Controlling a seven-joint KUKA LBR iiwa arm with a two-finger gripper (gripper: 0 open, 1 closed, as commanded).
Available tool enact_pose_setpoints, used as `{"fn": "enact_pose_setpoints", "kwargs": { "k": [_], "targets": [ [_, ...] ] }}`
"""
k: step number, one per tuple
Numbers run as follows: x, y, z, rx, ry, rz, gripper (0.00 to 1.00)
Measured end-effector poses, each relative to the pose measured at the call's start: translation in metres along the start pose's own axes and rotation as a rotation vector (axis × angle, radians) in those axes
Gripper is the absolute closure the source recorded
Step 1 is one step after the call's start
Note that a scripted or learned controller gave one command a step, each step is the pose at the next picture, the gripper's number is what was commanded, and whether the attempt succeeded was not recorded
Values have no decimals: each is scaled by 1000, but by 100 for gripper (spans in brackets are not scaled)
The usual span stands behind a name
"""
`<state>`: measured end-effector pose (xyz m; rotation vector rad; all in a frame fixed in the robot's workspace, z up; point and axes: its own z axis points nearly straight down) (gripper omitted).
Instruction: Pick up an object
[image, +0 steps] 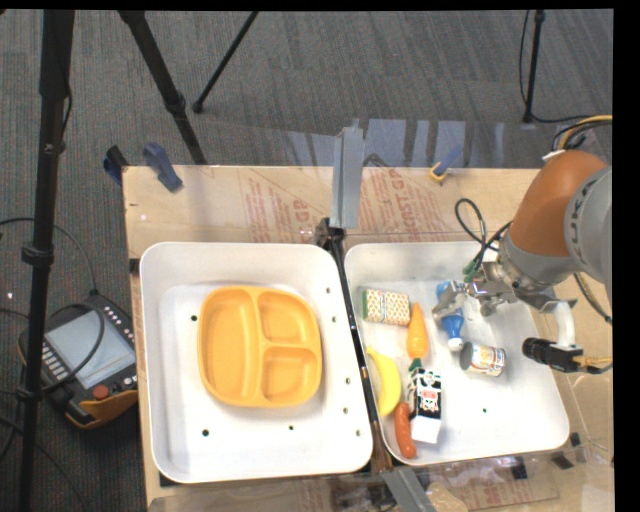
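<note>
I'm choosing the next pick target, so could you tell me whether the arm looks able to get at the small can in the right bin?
Probably yes. The small can lies apart from the other items, with bare bin floor around it, and the gripper hovers close above and to its left.

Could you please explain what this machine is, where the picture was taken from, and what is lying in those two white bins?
This is one picture from a camera fixed above a bench, looking down at a slant. The grey robot arm with an orange band reaches in from the picture's right; its two-finger gripper hangs over the right white bin. That bin holds a yellow banana, an orange carrot, a small blue object beside the gripper, a small labelled can lying on its side, a cow-patterned carton, a patterned packet and a red piece. The left white bin holds a yellow divided plastic plate. Whether the gripper holds anything is unclear.
</note>
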<state>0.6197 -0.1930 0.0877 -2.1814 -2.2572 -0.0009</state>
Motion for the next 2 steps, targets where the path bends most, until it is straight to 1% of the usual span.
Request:
{"fn": "enact_pose_setpoints", "kwargs": {
  "k": [1,2],
  "targets": [
    [0,1,-10,-1,2,1,100],
    [51,27,-110,-1,-2,-6,100]
  ]
}}
